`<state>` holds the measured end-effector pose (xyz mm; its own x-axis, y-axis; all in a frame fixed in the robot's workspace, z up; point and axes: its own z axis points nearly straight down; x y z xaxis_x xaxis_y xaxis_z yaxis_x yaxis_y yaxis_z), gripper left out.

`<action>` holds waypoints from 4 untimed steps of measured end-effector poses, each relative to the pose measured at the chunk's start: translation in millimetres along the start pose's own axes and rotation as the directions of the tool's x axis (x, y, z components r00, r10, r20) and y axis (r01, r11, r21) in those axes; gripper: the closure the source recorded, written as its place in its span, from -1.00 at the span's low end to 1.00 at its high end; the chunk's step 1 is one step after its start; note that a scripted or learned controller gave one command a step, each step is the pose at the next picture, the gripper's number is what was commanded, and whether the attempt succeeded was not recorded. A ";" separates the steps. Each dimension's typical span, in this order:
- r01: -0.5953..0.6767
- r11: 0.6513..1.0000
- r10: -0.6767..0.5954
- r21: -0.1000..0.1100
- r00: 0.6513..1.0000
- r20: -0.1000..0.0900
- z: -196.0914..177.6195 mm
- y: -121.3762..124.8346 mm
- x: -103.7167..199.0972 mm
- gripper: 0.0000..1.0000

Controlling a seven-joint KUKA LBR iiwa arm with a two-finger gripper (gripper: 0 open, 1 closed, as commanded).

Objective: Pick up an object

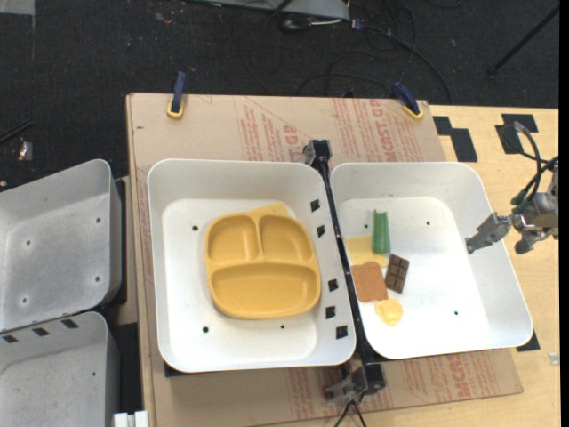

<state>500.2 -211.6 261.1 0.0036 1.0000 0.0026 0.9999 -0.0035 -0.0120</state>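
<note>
A: Where does the gripper (491, 231) sit?

B: At the right bin's (498, 310) right rim, reaching in from the right edge. Whether it is spread or pressed together cannot be told; nothing shows between its tips.

A: And the things to pick?

B: All lie well to the gripper's left, against the bin's far wall. A green bar (380, 231) is nearest, upright along the bin. Below it a brown block (397, 273) touches a tan slab (370, 280), with a yellow lump (388, 311) just under them.

A: Beyond those?

B: The left bin (178, 194) holds a yellow tray (263, 265) with 3 compartments, farthest from the gripper.
</note>
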 end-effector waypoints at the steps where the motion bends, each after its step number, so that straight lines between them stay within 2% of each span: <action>1: 0.004 1.000 -0.004 -0.012 1.000 0.003 -6.3 2.5 1.0 -1.00; 3: 0.002 1.000 -0.002 -0.011 1.000 0.002 78.0 5.9 5.0 -1.00; 4: 0.003 1.000 -0.003 -0.012 1.000 0.002 133.8 15.6 9.1 -1.00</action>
<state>514.3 -202.2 127.2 0.0004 1.0000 0.0002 1.0000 -0.0004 -0.0001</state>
